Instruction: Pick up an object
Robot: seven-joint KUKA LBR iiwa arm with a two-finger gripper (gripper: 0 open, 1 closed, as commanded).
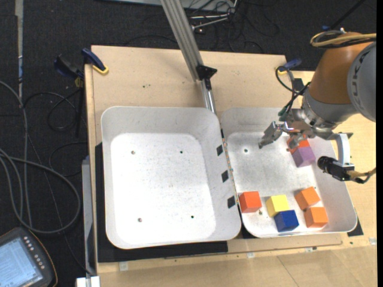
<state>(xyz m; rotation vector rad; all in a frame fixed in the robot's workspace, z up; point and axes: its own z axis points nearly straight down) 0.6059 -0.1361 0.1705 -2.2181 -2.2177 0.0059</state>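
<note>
The right bin (251, 160) holds several blocks. Along its near edge lie an orange block (250, 201), a yellow block (277, 205), a blue block (286, 220) and two more orange blocks (307, 197) (316, 216). A purple block (304, 155) lies further back on the right, touching a small orange-red piece (298, 141). My gripper (281, 141) hangs over the back of this bin, just left of the purple block. It is open, one finger (267, 138) pointing left, with nothing between the fingers.
The left bin (119, 160) stands beside the right one, the two rims meeting in the middle. A slanted metal pole (182, 31) crosses the back of the bench. Blue clamps (90, 57) sit at the bench's far corners.
</note>
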